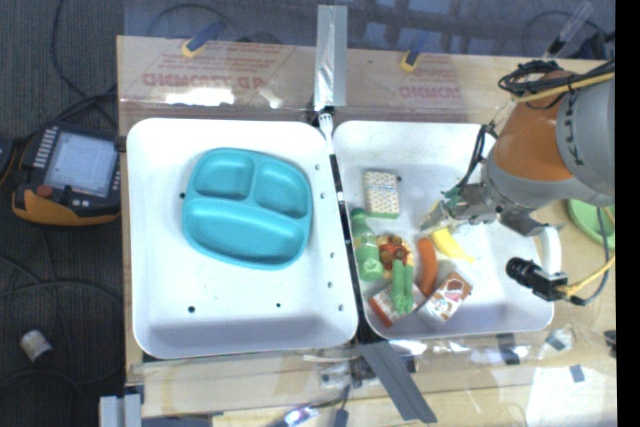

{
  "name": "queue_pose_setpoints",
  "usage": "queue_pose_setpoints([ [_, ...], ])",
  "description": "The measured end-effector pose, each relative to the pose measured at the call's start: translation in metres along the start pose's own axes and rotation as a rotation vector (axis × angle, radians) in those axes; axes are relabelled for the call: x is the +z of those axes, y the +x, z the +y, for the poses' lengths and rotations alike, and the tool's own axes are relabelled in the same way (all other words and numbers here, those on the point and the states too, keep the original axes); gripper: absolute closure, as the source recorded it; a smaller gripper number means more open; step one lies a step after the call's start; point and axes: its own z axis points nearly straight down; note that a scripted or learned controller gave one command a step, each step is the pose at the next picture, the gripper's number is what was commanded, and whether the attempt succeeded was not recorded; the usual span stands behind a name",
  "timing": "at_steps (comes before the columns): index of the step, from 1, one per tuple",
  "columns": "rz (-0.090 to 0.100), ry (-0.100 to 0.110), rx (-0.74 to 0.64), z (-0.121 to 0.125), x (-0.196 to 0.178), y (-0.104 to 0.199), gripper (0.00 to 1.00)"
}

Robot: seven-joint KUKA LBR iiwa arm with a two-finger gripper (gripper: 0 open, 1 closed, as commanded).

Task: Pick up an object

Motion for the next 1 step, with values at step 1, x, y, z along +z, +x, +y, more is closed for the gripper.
queue_pose_setpoints([
  [1, 0.0, 0.016, 0.251, 0.0036, -0.1227, 0.0743, 1.0],
])
